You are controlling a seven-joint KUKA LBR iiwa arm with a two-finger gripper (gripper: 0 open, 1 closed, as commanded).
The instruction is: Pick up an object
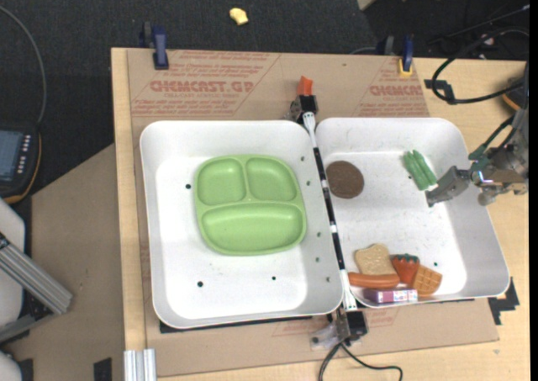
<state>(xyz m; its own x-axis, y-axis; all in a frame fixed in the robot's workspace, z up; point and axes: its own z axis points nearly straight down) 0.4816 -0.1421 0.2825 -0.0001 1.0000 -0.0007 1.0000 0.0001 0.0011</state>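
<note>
Toy food (391, 274) nearest; green piece (418, 168) lies diagonal (end effector (458, 184) grip unclear).

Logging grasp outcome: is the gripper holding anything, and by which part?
Nothing visibly held: the gripper sits beside the green ridged toy piece, with nothing seen between its fingers.

The right bin (471, 228) carries all the loose things. A brown round cookie (344, 179) lies flat near its left edge, toward the far side. A green ridged piece (418, 168) lies slanted near the far right corner. At the near edge a small heap sits together: a tan slice of bread (376, 260), a red sausage (371, 280) along its near side, a strawberry (406, 267), an orange waffle (427, 280) and a pink packet (392, 295).
</note>
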